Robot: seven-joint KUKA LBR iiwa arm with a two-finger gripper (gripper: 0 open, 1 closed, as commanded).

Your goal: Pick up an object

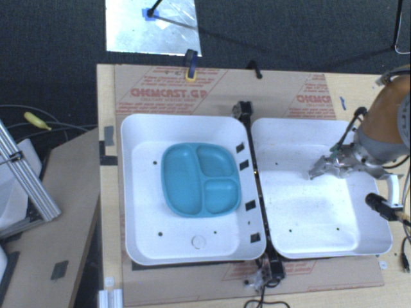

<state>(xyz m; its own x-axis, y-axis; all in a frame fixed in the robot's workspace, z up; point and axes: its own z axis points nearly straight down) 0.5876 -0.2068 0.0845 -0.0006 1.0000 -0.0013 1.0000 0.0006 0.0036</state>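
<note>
A light blue divided plate [199,179] lies flat in the middle of the left bin [138,140]. A small pale disc [198,241] rests near that bin's front edge. My gripper [319,169] hangs over the right part of the right bin [302,242], its metal fingers pointing left and slightly down, well apart from the plate. Nothing shows between the fingers. The arm with its orange band [388,117] comes in from the right edge.
The two white bins sit side by side on a cardboard sheet [167,92], joined by a black clamp strip [252,172]. A foil sheet [154,15] lies at the back. A metal frame [22,172] stands at the left.
</note>
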